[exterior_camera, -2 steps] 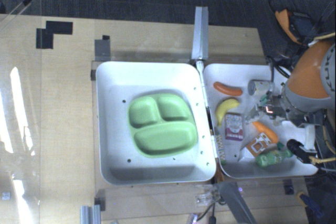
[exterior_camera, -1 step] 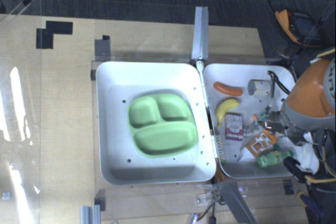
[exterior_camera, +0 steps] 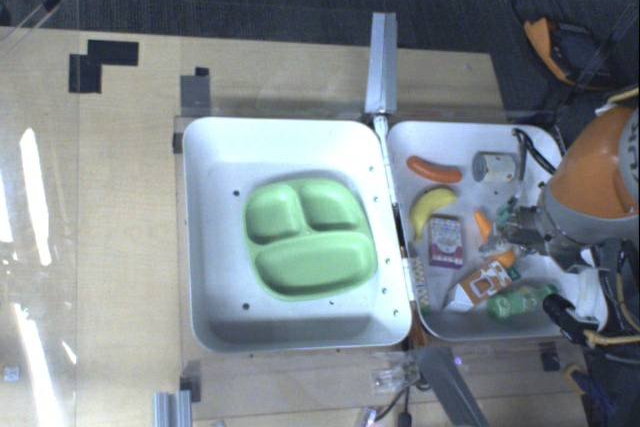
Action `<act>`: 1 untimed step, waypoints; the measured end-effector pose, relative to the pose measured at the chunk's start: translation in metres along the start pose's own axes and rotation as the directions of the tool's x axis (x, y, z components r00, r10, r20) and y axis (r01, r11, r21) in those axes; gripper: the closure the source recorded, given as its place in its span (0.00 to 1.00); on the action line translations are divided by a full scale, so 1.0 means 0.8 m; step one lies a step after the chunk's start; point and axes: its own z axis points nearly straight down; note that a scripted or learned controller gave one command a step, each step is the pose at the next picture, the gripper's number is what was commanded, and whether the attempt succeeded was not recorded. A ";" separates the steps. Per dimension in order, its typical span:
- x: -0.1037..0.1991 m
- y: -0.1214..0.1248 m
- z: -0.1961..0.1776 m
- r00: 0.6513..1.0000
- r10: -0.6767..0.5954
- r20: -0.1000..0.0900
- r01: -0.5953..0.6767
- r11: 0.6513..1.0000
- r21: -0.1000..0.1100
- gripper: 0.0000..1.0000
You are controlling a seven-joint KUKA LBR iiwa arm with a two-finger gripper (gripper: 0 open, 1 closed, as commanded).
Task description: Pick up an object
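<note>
A: Gripper (exterior_camera: 514,229): open or clamped?
B: Can't tell. It's a dark blur low over the right bin (exterior_camera: 455,129), and nothing is visibly held.
A: Nearest obj?
B: A small orange piece (exterior_camera: 483,223), just beside the tip on the view's left. An orange carton (exterior_camera: 480,283) lies just below it, toward the near wall, w/ its long axis slanting lower-left to upper-right.
A: Others?
B: A purple packet (exterior_camera: 446,240) and a banana (exterior_camera: 432,207) are further left. A sausage (exterior_camera: 433,169) and a grey can (exterior_camera: 492,166) are near the far wall, and a green bottle (exterior_camera: 515,302) is by the near wall. (The left bin (exterior_camera: 210,215) has a green tray (exterior_camera: 308,237), well apart.)
A: So?
B: Prob. a short shift left & down for the orange piece. It's crowded, so a miss is likely.
</note>
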 end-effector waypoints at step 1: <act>0.054 0.112 -0.116 0.993 0.121 0.004 -0.121 0.993 0.013 1.00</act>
